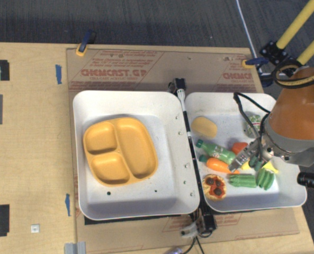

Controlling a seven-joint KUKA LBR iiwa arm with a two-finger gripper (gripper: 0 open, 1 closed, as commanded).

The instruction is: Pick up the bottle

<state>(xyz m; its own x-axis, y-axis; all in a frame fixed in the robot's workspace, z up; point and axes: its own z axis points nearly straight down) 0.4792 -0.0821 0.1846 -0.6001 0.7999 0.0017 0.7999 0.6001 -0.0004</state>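
Observation:
The bottle [217,151] is green with an orange band and lies on its side near the middle of the right bin [290,197], its cap toward the bin's left wall. My gripper [248,156] hangs low over the bin just right of the bottle's base, among the toys. It sits beside a red piece [240,146] and above a green pod [242,181]. The arm's orange band [299,110] and grey wrist hide the bin's right side. Nothing is visibly held by the gripper.
An orange carrot [218,165] lies right below the bottle. A tan bun [205,126] is behind it and a small pizza [215,187] in front. A green pepper [265,179] is at the right. The left bin [93,105] holds a yellow divided plate [119,150].

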